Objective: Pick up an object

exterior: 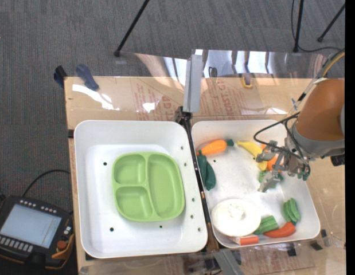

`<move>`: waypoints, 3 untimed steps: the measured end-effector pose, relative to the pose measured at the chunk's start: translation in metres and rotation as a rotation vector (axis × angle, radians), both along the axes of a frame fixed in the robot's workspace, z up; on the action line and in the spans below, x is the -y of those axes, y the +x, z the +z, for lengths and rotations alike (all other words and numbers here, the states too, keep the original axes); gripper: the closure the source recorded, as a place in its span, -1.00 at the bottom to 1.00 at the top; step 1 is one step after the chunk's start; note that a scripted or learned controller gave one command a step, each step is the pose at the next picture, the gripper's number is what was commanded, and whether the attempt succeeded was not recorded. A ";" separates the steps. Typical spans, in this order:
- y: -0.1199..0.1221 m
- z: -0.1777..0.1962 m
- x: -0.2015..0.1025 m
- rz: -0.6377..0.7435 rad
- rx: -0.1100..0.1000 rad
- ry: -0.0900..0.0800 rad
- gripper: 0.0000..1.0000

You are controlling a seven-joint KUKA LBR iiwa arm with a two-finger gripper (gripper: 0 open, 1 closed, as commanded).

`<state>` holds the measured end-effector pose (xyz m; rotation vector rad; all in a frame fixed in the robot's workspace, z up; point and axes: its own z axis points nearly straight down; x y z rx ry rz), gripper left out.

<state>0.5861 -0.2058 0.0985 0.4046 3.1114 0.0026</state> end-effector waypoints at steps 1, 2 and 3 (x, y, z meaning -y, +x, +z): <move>0.045 -0.010 -0.017 -0.023 -0.005 0.000 -1.00; 0.014 -0.010 0.004 0.030 -0.003 0.000 -1.00; 0.023 -0.010 -0.013 0.013 -0.001 0.000 -1.00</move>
